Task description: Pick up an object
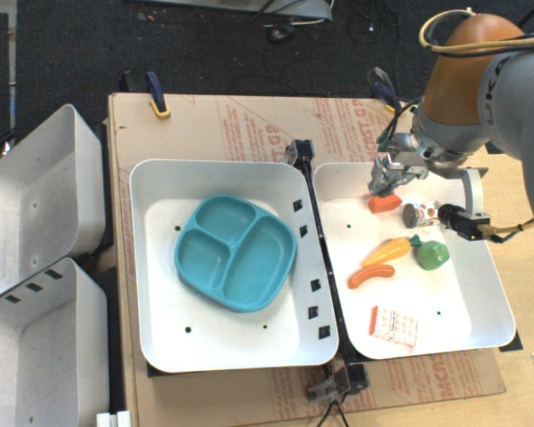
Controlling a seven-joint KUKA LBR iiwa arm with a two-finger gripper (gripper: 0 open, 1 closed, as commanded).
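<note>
Grey-and-orange arm (481,78) reaching in from right, gripper (387,183) low over small orange-red block (384,203) in right white bin (494,314); grip state unclear.

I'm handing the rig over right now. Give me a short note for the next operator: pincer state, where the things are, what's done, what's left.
Pincer: low over the far end of the right bin, right above the small red-orange piece. Nothing visibly held; grip state cannot be judged.
Right bin: red-orange piece; small canister; orange carrot-like piece; green pepper-like piece; orange sausage-like piece; white packet near the front.
Left bin: teal divided plate.
Done: approach to the red-orange piece.
Left: grasp and lift an object.
</note>
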